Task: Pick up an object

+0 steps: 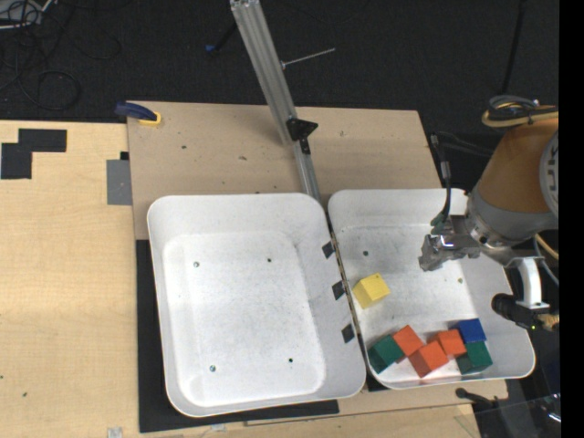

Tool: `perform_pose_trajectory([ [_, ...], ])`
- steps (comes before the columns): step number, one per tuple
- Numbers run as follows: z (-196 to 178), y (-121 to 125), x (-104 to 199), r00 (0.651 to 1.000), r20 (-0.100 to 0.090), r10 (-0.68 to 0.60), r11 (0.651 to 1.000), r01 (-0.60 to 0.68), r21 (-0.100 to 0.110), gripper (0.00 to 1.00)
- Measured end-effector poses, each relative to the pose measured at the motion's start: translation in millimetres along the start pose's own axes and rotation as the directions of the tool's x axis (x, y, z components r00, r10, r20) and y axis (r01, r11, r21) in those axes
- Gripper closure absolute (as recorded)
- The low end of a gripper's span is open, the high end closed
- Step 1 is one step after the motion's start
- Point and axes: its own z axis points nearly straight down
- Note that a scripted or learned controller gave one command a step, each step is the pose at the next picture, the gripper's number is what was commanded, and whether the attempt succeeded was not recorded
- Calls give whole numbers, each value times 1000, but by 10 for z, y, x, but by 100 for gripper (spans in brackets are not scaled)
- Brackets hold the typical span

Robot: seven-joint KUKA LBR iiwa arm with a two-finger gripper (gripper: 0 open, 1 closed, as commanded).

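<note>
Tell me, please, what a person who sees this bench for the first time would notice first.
Probably the coloured blocks in the right bin: a yellow block alone near the bin's left wall, and a cluster of orange, green and blue blocks along its near edge. Next, the gripper hanging over that bin's right part, well apart from the blocks.

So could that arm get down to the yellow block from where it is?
Probably yes. The yellow block lies alone on bare floor in the right bin, apart from the other blocks, and the gripper hangs nearby with nothing between.

White bins (237, 235) hold one yellow block (371, 289) and orange, green, seemingly blue blocks (436, 347).
</note>
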Motion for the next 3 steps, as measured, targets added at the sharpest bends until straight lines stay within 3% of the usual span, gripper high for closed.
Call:
perform_pose_trajectory([
  [2,-1218,17,63,1000,1,1,1000,-1,-2,100],
  [3,-1165,90,489,1000,-2,-1,1000,1,7,100],
])
